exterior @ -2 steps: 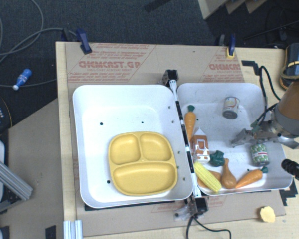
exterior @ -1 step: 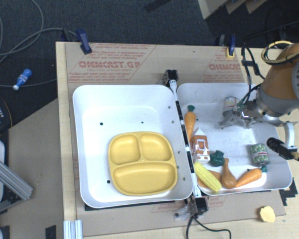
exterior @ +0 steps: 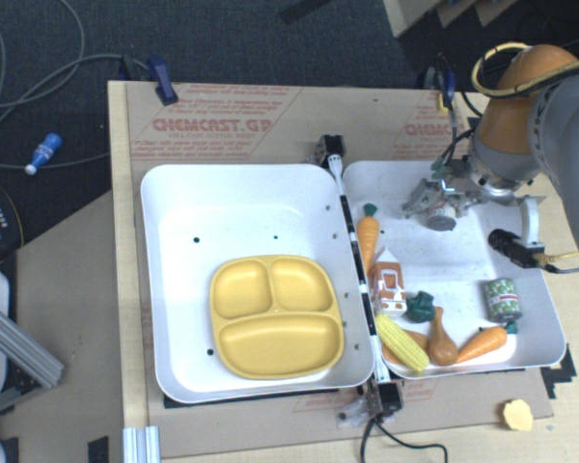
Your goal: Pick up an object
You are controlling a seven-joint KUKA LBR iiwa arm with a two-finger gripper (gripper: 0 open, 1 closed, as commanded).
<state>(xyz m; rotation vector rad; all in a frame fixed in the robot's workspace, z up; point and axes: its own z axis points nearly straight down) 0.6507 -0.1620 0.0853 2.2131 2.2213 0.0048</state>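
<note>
Toy carrot (exterior: pixel 367 240) is lying at the right bin's (exterior: pixel 550 326) left wall; gripper (exterior: pixel 438 205), fingers spread, is hovering nearby, holding nothing.

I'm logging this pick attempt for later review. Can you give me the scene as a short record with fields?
left bin: holds a yellow divided plate
right bin: toy food along its left and near sides
toy food: carrot, corn cob, second carrot, green can
claw: over the far part of the right bin, nothing seen between its fingers
outside the bins: small yellow piece on the bench
</note>
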